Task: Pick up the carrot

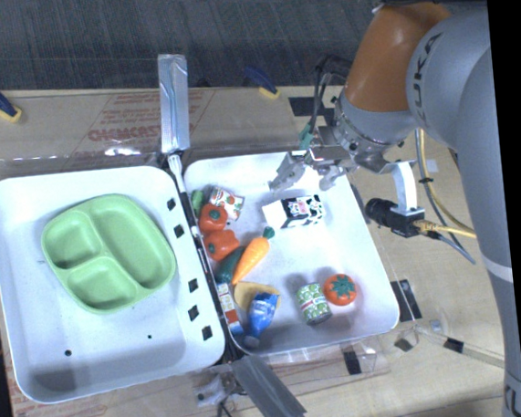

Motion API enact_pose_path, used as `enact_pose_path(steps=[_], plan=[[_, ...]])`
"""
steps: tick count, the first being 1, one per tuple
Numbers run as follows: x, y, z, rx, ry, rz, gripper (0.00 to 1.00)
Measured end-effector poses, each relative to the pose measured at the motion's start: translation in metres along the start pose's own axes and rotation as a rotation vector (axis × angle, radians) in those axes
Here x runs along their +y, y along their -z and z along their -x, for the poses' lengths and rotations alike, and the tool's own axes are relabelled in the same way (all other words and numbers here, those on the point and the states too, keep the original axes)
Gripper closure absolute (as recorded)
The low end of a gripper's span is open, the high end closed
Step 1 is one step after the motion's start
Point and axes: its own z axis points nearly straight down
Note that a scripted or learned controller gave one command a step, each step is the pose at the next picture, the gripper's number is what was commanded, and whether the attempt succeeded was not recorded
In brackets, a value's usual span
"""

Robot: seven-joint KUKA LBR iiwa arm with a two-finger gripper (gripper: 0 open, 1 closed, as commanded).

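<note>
Approach step: carrot not yet reached.
My gripper [304, 169] hangs open and empty near the right bin's [367, 316] far edge; the carrot [251, 256] lies by its left wall, so I'd judge a leftward move and descent next.

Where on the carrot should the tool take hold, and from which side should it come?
Probably mid-body, from above. The carrot lies flat and slanted, green tip up-right, thick end crowded by the orange toys near the divider. Closing across its narrow width, towards the freer tip half, looks safest.
</note>
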Motion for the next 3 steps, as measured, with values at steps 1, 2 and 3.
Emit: enact_pose_path(steps=[1, 2, 3], plan=[[-0.021, -0.140, -0.009, 0.000, 0.233, 0.000, 0.00], [-0.012, -0.113, -0.007, -0.002, 0.313, 0.004, 0.00], [-0.031, -0.154, -0.012, -0.001, 0.231, 0.002, 0.00]])
